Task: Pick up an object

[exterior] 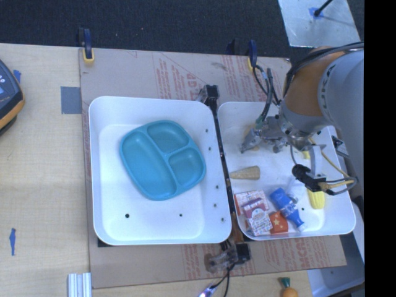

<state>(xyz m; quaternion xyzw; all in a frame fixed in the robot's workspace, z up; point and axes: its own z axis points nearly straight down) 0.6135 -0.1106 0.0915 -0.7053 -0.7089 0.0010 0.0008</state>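
Observation:
My gripper (pixel 267 142) hangs over the back part of the right bin (pixel 344 226), below the arm's orange band. Its fingers look spread and open, with nothing between them. In front of it on the bin floor lies a tan wedge (pixel 245 173). Closer to the front edge are a red and white packet (pixel 250 203), a blue object (pixel 286 204) and a small orange-red piece (pixel 278 224). A yellow item (pixel 316 198) lies to the right, partly under a black part of the arm.
The left bin (pixel 105 228) holds a blue divided plate (pixel 162 158). A black divider rail (pixel 220 159) runs between the two bins. Cables loop from the arm over the right bin's right side.

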